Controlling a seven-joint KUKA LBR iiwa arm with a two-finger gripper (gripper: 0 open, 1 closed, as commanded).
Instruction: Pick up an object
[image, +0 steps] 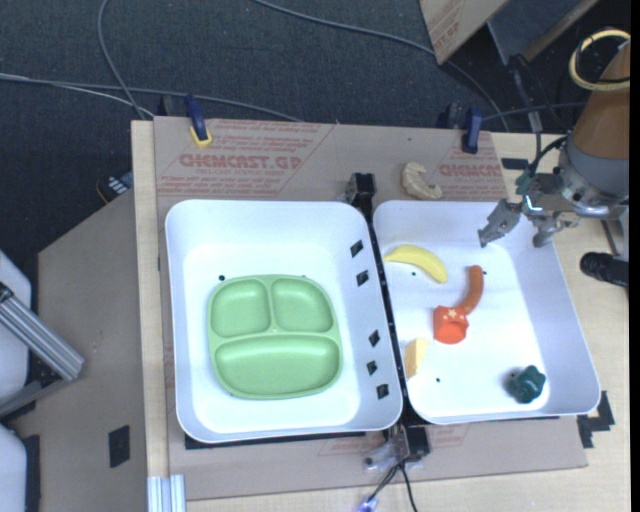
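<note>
The claw (520, 222) hangs over the far right corner of the right bin (560, 300), its two fingers spread apart with nothing between them. The arm (600, 140) comes in from the right edge, and its upper part is cut off by the frame.

Four things lie in the right bin, any of which could serve as the object to pick. Nearest the claw is the orange sausage-shaped toy (470, 290), below and to the left of the claw in the view, towards the bin's middle. Its long axis runs roughly from far to near with a slight curve, and its lower end touches or nearly touches a red-orange cup-like piece (451, 326); whether the two are one object or two is hard to tell. The banana (418, 262) lies further left, near the wall shared with the left bin (190, 300), its long axis slanting across the bin. A yellow wedge (413, 356) rests against that same wall nearer the front, and a dark green lump (525, 383) sits in the near right corner, well apart from the rest; its shape is too small to make out.

In my judgement the sausage-shaped toy is the shortest reach, calling for the claw to move left and towards the front before descending.

The left bin holds a green divided tray (274, 335). A beige object (422, 180) lies on the counter (300, 150) beyond the bins.
</note>
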